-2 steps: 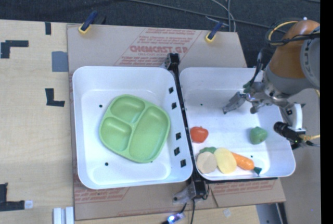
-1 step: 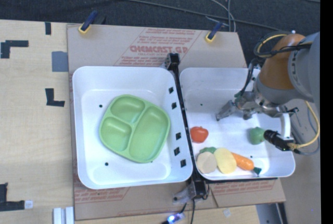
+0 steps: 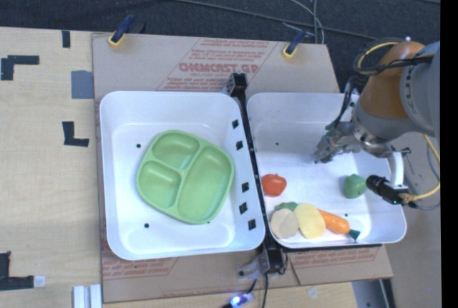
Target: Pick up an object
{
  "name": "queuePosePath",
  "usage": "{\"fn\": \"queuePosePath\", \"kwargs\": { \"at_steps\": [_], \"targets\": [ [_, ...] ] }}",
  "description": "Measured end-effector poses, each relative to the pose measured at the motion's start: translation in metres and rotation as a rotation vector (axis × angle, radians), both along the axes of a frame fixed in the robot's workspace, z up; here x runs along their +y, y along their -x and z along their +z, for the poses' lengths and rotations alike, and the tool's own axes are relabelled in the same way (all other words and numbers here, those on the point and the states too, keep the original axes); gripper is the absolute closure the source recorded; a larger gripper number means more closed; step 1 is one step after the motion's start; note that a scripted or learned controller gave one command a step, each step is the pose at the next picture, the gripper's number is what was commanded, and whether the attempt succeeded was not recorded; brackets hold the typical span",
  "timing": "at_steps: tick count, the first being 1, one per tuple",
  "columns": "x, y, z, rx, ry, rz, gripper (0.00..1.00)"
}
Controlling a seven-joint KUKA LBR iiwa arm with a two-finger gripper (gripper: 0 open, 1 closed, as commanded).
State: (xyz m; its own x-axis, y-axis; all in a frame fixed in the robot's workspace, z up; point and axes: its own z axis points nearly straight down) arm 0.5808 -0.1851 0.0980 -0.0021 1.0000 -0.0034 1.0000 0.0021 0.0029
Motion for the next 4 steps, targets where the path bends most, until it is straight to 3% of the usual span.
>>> {"fn": "queuePosePath", "kwargs": {
  "at_steps": [3, 4],
  "targets": [
    [0.012, -0.023, 0.152, 0.000, -0.002, 0.000, 1.00],
    [0.065, -0.011, 0.138, 0.005, -0.004, 0.003, 1.00]
  ]
}}
